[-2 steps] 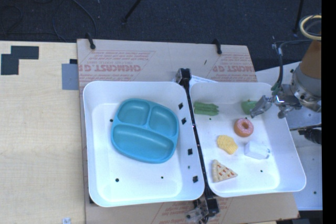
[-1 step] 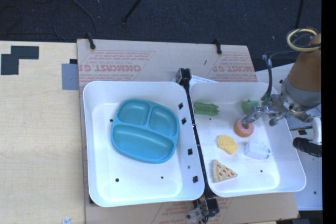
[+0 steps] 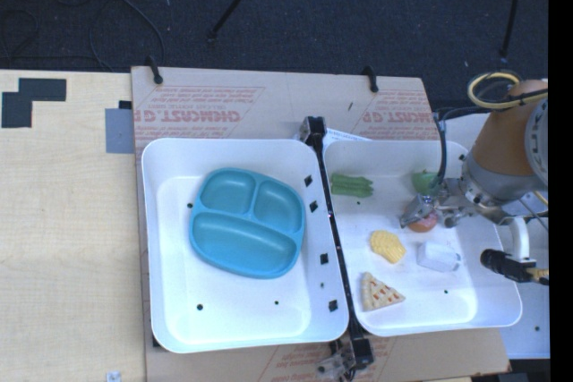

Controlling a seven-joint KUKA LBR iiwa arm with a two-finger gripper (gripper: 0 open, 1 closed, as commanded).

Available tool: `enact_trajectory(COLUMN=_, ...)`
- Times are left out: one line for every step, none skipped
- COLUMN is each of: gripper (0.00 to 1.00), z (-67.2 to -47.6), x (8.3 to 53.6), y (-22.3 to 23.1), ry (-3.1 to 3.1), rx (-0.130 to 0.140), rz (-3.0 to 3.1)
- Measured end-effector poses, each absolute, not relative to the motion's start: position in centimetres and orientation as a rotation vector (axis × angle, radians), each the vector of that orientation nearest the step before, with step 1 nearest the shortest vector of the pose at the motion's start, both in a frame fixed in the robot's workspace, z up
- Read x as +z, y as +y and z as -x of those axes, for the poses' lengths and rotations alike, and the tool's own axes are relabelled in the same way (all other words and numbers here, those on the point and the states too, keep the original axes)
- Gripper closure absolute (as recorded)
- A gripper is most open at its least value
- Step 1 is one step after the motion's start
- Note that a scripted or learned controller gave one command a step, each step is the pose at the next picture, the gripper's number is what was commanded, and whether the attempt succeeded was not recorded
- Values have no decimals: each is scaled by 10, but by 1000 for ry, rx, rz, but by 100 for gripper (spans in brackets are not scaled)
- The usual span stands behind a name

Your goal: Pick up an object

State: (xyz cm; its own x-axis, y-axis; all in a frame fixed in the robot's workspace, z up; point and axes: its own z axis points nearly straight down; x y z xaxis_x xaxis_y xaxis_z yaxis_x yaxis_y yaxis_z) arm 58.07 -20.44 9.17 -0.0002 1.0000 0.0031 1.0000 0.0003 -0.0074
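- Camera view, worktop (image 3: pixel 63 219): pale wood surface carrying a brown cardboard sheet (image 3: pixel 224 107), on which two shallow white bins sit side by side, touching along a black divider.
- Left white bin (image 3: pixel 170 318): holds a blue plastic plate with three compartments (image 3: pixel 247 222), lying flat near the bin's middle, its long axis slanting from upper left to lower right.
- Right white bin (image 3: pixel 488 313): holds several small items, listed below.
- Green leafy toy vegetable (image 3: pixel 351 185): upper left of the right bin, long axis roughly left-right, just beside the divider.
- Yellow ridged toy food piece (image 3: pixel 387 246): centre of the bin, long axis slanting from upper left to lower right.
- Tan triangular toy wedge with red dots (image 3: pixel 380 292): lower centre, flat; one tip points towards the bin's far edge.
- Clear, pale block-like piece (image 3: pixel 439 258): right of the yellow piece, hard to make out.
- Small reddish round object (image 3: pixel 423 221): directly under the gripper; its form is partly hidden.
- Second green object (image 3: pixel 424 182): behind the gripper, partly hidden.
- Gripper (image 3: pixel 419 214): metal, low over the right bin at the reddish object; whether it is released or clenched cannot be told.
- Grey arm with orange band (image 3: pixel 506 143): enters from the right.
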Motion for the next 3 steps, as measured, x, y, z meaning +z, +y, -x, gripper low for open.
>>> enact_trajectory(gripper=100, z=-582, x=105, y=-205, ry=-2217, rx=3, rz=2218)
enact_trajectory(gripper=100, z=-577, x=148, y=-207, ry=-2218, rx=-1, rz=2226)
enact_trajectory(gripper=100, z=-578, x=201, y=-208, ry=-2225, rx=-2, rz=2221)
